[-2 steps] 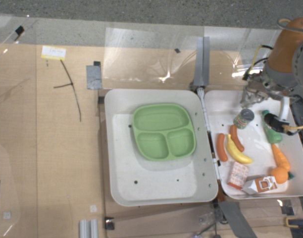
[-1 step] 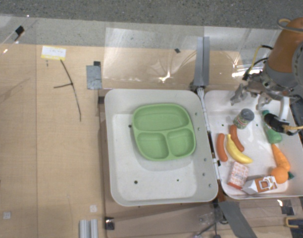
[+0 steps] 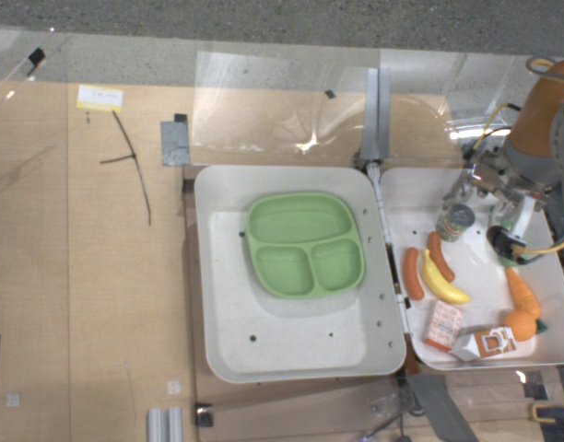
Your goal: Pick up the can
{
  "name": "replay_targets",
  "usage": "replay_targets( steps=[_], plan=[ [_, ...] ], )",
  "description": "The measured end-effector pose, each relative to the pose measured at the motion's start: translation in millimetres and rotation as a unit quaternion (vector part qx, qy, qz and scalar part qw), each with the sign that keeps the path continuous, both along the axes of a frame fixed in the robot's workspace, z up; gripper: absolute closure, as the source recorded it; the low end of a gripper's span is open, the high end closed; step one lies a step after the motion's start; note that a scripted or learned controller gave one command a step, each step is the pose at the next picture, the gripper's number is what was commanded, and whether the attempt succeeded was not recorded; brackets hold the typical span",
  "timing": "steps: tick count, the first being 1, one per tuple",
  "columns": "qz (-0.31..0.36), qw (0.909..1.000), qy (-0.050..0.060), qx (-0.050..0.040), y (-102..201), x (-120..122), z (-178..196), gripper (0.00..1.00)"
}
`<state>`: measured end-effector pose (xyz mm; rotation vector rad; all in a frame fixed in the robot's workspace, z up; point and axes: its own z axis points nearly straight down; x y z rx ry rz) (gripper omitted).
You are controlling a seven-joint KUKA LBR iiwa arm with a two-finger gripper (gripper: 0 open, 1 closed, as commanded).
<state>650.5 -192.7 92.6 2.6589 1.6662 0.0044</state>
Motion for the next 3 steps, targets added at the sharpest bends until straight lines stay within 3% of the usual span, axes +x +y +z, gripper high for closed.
replay_targets(
  steps=[1, 2, 3],
  plan=[
    [0.002, 1.0000, -0.003, -0.0011, 0.1, 2.0, 13.1, 1.00],
    [0.069, 0.9976, -0.002, -0.0011, 5.3, 14.3, 65.9, 1.00],
    [0.070, 0.9976, -0.001, -0.0011, 5.5, 14.2, 65.6, 0.00]
  ],
)
